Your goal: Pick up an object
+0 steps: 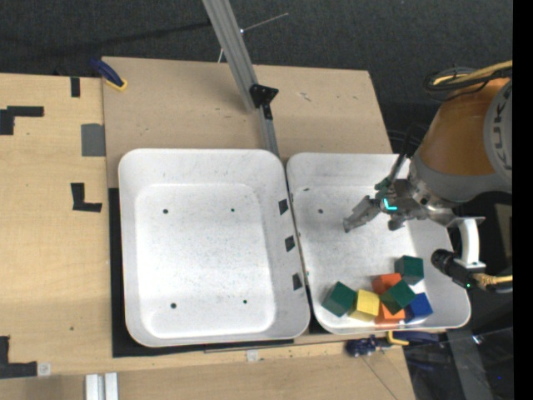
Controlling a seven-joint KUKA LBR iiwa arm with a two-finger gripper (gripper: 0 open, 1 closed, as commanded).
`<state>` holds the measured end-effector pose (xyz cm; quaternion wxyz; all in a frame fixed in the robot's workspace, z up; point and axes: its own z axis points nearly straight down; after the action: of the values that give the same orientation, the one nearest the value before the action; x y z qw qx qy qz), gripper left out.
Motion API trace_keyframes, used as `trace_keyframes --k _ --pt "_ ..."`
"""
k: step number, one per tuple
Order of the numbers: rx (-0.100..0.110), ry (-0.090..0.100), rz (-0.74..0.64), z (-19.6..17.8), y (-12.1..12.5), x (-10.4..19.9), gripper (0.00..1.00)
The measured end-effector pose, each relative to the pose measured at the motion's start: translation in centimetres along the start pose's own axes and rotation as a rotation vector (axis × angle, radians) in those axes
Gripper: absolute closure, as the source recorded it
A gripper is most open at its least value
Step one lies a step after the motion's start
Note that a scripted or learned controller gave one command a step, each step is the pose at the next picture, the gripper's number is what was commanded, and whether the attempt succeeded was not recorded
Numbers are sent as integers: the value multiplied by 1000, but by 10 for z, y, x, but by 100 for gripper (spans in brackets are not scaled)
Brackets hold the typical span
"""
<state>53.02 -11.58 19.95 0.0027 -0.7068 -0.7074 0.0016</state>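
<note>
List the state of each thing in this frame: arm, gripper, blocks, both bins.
Arm: reaching in over the right bin.
Gripper: above the bin floor, apart from the blocks, holding nothing visible.
Blocks: clustered in a pile at the right bin's near corner, some tilted or stacked.
Right bin: holds the blocks.
Left bin: sits beside the right bin.

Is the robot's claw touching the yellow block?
Apart. The camera view shows the gripper up over bare bin floor, with a clear white stretch between it and the yellow block lower down.
</note>
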Motion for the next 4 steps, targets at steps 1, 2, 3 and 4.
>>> trace_keyframes --k 1,2,3,4 --pt "-4 -1 -1 -2 1 0 0" --pt "1 -2 1 45 -5 -6 0" --pt "2 -1 0 107 -1 0 0" --pt "-3 -1 0 108 -2 0 0"
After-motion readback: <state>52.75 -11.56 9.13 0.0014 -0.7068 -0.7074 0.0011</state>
